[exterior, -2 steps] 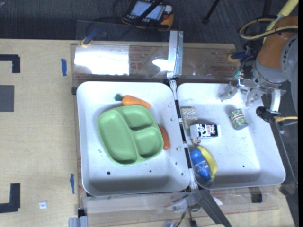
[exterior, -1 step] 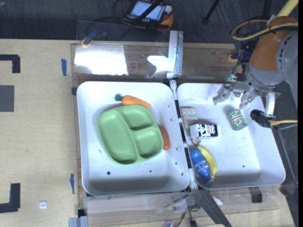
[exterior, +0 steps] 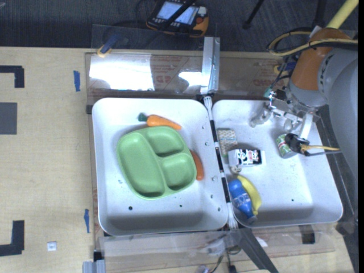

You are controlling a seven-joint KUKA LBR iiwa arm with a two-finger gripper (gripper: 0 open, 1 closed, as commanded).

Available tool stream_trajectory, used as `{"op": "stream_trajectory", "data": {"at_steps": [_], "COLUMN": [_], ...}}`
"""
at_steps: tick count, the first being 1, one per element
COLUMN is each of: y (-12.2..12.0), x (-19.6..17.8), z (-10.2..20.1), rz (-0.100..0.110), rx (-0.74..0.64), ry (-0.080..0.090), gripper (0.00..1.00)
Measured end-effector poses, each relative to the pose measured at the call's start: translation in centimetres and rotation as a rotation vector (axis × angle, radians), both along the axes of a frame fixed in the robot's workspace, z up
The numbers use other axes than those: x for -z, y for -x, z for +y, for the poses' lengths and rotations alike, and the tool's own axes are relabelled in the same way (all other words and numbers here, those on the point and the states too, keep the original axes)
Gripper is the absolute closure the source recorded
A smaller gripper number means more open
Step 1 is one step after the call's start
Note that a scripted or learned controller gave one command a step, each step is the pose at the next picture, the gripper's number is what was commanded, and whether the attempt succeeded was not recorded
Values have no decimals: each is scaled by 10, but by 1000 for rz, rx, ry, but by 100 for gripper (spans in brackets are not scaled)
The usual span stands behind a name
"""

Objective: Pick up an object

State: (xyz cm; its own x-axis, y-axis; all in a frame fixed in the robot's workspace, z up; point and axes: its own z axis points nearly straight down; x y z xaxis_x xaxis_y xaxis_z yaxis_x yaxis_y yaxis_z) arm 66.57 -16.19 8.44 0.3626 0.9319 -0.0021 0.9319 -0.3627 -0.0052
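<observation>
My gripper (exterior: pixel 260 117) hangs over the far part of the right bin (exterior: pixel 307 206), close to its back wall, with bare bin floor under it. Nothing shows in its grasp. In this bin a small speckled tan block (exterior: pixel 226 136) lies by the left wall. In front of it is a black and white carton (exterior: pixel 248 156). A banana (exterior: pixel 252 192) and a blue bottle (exterior: pixel 241 201) lie together at the front left. A small green and white can (exterior: pixel 284 145) sits to the right, just in front of the gripper.
The left bin (exterior: pixel 108 209) holds a green divided plate (exterior: pixel 156 161), a carrot (exterior: pixel 162 121) behind it and another orange piece (exterior: pixel 198 165) at its right edge. A metal divider (exterior: pixel 219 152) separates the bins. The arm's grey body (exterior: pixel 341 95) covers the right bin's far right corner.
</observation>
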Motion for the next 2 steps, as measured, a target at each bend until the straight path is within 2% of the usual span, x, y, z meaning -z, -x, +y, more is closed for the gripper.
{"op": "stream_trajectory", "data": {"at_steps": [1, 2], "y": [49, 76], "x": [-47, -8], "z": [-38, -35], "rz": [-4, -7], "rx": [-68, -125], "ry": [-1, -8], "gripper": [0, 0]}}
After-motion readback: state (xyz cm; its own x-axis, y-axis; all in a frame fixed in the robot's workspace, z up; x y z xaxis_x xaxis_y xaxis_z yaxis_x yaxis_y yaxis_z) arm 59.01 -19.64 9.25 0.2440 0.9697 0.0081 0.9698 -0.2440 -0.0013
